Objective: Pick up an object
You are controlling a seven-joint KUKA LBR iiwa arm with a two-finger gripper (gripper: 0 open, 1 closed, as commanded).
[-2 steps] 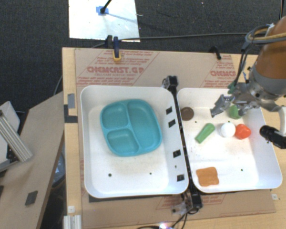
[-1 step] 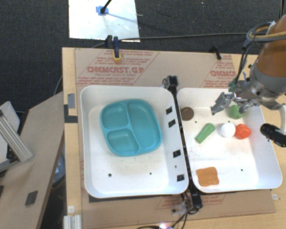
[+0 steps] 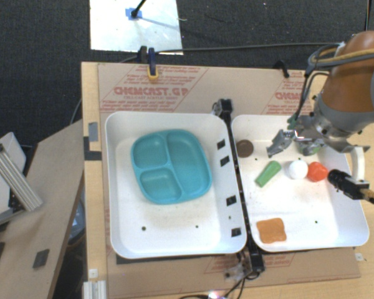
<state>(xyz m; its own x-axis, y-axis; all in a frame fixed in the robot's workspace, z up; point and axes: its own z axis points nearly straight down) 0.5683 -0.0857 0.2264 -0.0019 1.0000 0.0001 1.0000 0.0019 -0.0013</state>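
So the backdrop was dark fabric, with a white sheet [image 3: 134, 16] lying up top and a tan tabletop [image 3: 174, 83] covered in board printed with red lettering. Two shallow white bins sat side by side on it. The left bin [image 3: 121, 229] had a teal divided plate [image 3: 171, 166] in it. The right bin [image 3: 349, 226] had all the small stuff: a brown round piece [image 3: 244, 147] near the divider, a green cylinder [image 3: 268, 173], a white ball [image 3: 297, 169], an orange-red ball [image 3: 317, 171] and a flat orange piece [image 3: 272, 230] down at the near edge.

My arm [image 3: 355, 80] was reaching in from the right, end effector [image 3: 285, 142] low over the far part of the right bin. From my feed I honestly couldn't tell if it was released or clenched, and nothing was visibly in it. The green cylinder and white ball lay just beside it on the near side, the brown piece off to its left, the flat orange piece well apart.
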